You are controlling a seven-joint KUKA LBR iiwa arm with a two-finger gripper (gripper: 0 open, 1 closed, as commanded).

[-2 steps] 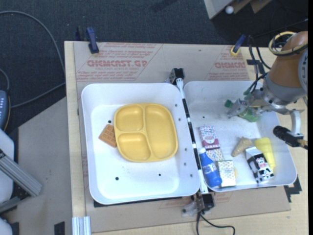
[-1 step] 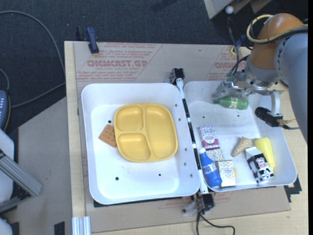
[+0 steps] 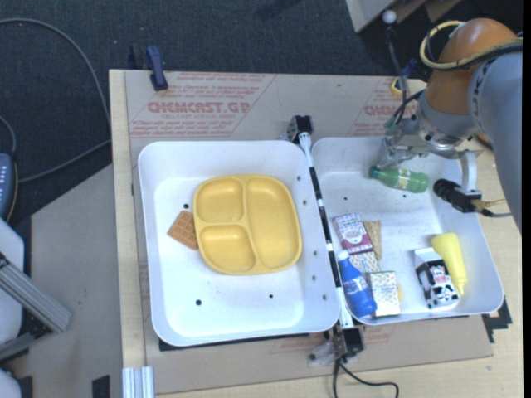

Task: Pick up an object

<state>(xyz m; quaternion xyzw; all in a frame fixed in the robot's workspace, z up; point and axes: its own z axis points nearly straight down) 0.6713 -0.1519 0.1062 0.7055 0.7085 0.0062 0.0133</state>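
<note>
A green bottle [image 3: 401, 178] lies on its side at the far end of the right bin [image 3: 491, 290]. My gripper [image 3: 399, 153] hangs right over the bottle's far side, very close to it or touching it. Nearer the front of that bin lie a pink snack packet [image 3: 352, 232], a blue bottle [image 3: 358, 288], a cracker packet [image 3: 385, 293], a yellow object [image 3: 450, 258] and a small black-and-white carton [image 3: 435, 285].
The left bin [image 3: 159, 166] holds a yellow divided plate [image 3: 247, 223] with a brown waffle piece [image 3: 182, 229] tucked at its left edge. A black divider rail [image 3: 319, 206] runs between the two bins. The arm comes in from the upper right.
</note>
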